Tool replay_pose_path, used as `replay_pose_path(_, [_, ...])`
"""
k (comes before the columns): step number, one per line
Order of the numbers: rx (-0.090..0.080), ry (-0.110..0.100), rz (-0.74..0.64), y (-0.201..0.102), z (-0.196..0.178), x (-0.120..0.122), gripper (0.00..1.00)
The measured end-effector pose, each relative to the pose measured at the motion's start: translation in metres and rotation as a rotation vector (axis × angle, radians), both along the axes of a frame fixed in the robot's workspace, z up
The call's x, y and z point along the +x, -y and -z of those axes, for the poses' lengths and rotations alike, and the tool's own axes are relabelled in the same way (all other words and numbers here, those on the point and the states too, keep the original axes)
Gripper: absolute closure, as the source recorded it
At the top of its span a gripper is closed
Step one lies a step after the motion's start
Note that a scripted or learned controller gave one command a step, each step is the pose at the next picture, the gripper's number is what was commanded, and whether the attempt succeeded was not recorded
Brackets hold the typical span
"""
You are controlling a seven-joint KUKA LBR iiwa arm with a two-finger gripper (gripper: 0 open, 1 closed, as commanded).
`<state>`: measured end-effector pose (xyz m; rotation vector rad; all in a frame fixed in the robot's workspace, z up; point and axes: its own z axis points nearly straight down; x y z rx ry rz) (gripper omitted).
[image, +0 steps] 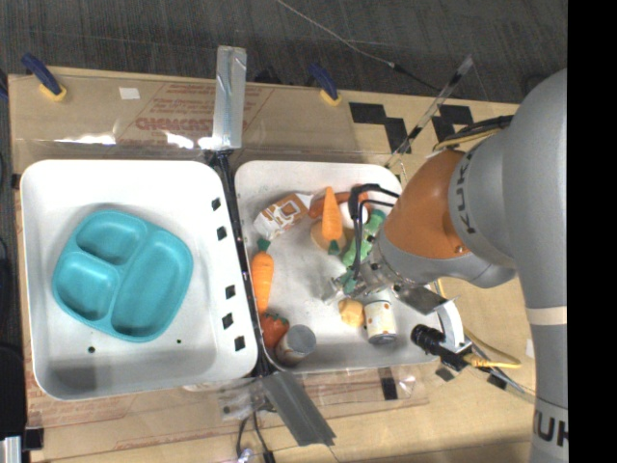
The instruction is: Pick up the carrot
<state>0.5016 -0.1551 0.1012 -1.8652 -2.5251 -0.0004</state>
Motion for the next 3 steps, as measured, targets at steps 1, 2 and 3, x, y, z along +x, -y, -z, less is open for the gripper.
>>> replay_pose_path(1, [-0.003, 0.006, -0.220, -0.013, -0.124, -0.024, 1.00])
replay_pose_path(2, [-0.001, 0.005, -0.227, -0.053, -0.158, 0.013, 1.00])
replay_pose_path(3, [-0.003, 0.002, -0.056, -0.074, -0.193, 0.100, 1.00])
